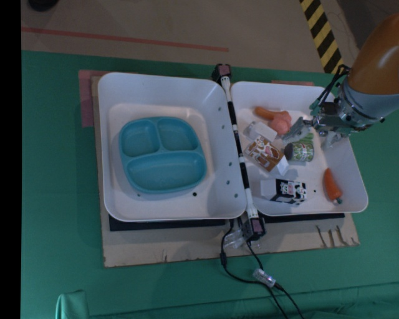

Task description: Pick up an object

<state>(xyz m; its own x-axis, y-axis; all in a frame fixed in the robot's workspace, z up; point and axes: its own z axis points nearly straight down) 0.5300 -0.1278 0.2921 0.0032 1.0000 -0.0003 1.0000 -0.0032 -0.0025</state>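
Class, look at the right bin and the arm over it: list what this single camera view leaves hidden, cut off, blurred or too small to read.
- Gripper: its own body above hides its state.
- Arm: cut off by the right edge.
- Can: label too small to read.
- Cow-print carton: print too small to read.
- Pink toy: blurred, kind unclear.

Green bench cover (56, 187), tan floor (156, 19), hazard stripes (324, 31).

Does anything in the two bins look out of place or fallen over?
Only slightly: in the right bin, two cartons and the can lie tipped on their sides. The blue divided plate sits flat in the left bin. Nothing looks spilled or damaged.
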